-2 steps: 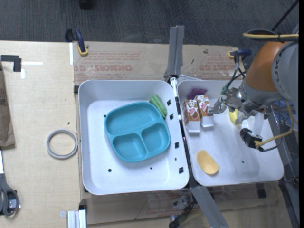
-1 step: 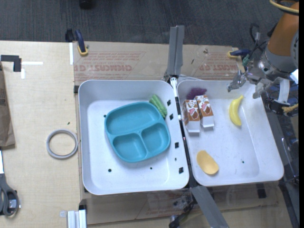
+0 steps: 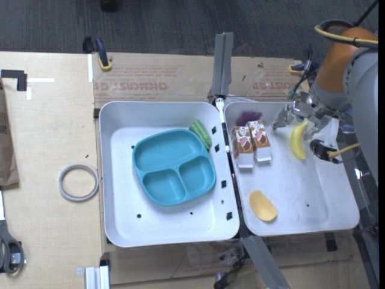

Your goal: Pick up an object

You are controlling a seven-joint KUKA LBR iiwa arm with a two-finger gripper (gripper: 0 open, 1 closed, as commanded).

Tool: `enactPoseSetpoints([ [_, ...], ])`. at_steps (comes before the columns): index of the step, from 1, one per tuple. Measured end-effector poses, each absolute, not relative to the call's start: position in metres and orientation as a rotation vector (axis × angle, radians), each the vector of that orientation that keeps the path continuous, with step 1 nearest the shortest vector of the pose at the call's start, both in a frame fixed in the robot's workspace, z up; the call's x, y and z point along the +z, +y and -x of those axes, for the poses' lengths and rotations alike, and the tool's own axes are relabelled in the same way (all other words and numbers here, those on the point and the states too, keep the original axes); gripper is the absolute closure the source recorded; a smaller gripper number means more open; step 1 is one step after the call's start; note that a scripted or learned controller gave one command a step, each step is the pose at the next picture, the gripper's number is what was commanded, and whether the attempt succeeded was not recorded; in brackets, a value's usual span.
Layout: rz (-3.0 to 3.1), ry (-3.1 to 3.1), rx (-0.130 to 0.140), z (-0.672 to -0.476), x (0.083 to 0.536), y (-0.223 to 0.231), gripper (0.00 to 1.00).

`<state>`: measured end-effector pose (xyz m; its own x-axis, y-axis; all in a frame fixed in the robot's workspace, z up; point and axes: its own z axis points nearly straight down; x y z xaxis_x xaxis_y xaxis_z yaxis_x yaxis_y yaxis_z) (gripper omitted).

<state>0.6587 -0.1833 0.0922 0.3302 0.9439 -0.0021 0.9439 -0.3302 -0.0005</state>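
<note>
Tool (image 3: 304, 124) hangs at two o'clock in the right bin (image 3: 313, 221), its grip unreadable; that curved banana (image 3: 298, 140) beside it could easily slip free.

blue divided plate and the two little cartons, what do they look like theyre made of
Blue divided plate: probably moulded plastic, judging by its even colour, rounded compartment walls and soft sheen. Two little cartons: likely printed cardboard or toy plastic, given their boxy shape, white sides and red-brown printed faces; the view is too coarse to settle which.

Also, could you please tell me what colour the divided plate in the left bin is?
The divided plastic plate is light blue, seen in the camera view.
</note>
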Motion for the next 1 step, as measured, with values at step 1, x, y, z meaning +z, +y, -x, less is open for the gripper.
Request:
enactPoseSetpoints([
  [1, -2.556, 1.821, -0.005, -0.6593, 0.1024, -0.1832, 1.00],
])
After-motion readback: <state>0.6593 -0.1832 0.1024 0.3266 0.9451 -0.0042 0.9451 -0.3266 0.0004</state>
